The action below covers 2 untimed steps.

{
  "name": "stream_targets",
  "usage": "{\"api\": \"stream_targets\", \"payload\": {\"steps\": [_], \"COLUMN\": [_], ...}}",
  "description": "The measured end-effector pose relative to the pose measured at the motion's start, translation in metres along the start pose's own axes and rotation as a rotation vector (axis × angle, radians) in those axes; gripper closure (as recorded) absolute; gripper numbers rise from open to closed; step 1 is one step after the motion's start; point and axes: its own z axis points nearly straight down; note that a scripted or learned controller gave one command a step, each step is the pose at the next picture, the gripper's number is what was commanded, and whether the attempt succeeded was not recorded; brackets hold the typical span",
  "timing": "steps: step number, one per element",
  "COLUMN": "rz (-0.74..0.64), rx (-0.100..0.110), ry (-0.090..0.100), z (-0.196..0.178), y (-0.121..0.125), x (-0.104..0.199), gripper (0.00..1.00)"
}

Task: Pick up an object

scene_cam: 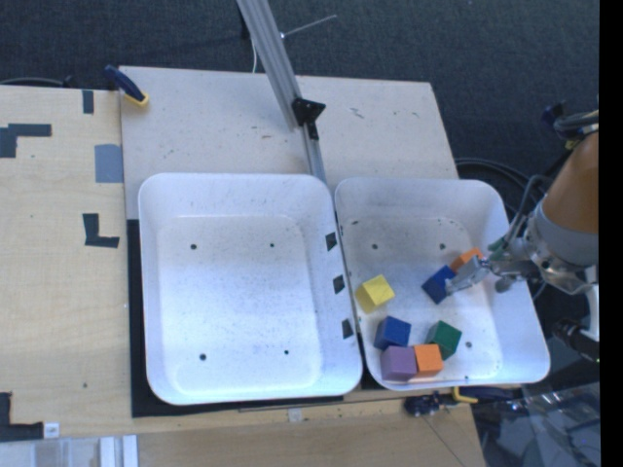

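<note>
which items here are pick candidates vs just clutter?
Pick candidates, all in the right bin:
yellow block
two blue blocks
purple block
orange block
green block
small orange piece, next to the gripper

Lying about:
left bin
blue-and-yellow tool on the bench
metal rail

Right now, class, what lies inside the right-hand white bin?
Inside the right bin: yellow block, two blue blocks, green block, purple block, orange block. The gripper covers whatever lies beneath it.
</note>
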Motion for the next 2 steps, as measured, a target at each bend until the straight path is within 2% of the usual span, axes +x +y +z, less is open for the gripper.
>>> {"api": "stream_targets", "payload": {"steps": [1, 2], "rz": [0.000, -0.001], "rx": [0.000, -0.004], "ry": [0.000, -0.001], "z": [0.065, 0.080], "y": [0.000, 0.000], "x": [0.001, 0.002], "gripper": [0.00, 0.00]}}
